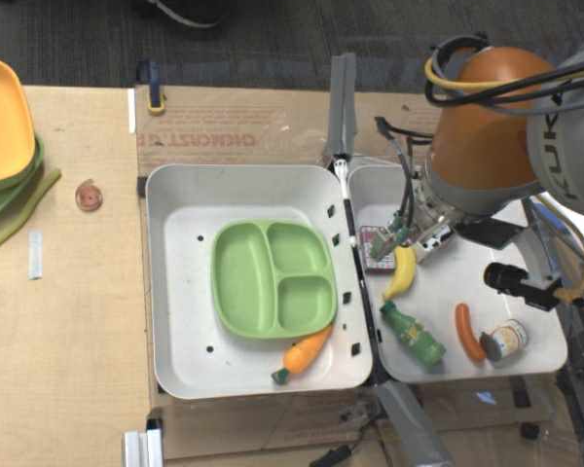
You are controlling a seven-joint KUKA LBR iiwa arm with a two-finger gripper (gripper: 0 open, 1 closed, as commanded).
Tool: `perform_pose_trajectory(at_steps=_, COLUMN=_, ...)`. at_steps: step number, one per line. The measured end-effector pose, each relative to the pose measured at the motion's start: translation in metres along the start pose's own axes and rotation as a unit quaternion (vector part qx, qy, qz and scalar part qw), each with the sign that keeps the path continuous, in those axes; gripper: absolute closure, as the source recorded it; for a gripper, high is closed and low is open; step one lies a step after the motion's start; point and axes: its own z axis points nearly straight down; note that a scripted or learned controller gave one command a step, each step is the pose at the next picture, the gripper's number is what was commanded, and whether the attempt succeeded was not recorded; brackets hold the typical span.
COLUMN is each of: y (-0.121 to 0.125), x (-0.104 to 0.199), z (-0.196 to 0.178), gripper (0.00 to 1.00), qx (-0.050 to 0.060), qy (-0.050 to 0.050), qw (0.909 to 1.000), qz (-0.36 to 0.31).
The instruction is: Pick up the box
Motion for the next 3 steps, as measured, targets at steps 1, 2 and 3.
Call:
perform_pose_trajectory(at_steps=1, y=0.051, x=-0.046, z=-0.016, gripper=1.00, qx=0.000, qy=-0.001, qw=0.9822, qz=0.188)
perform_pose_trajectory(at_steps=2, y=0.029, x=0.025, z=0.003, gripper=1.00, qx=0.001, qy=0.000, qw=0.9899, qz=0.142)
perform_pose_trajectory(at_steps=3, y=0.023, x=-0.035, z=-0.012, gripper=1.00, qx=-0.001, qy=-0.001, qw=0.9964, qz=0.084)
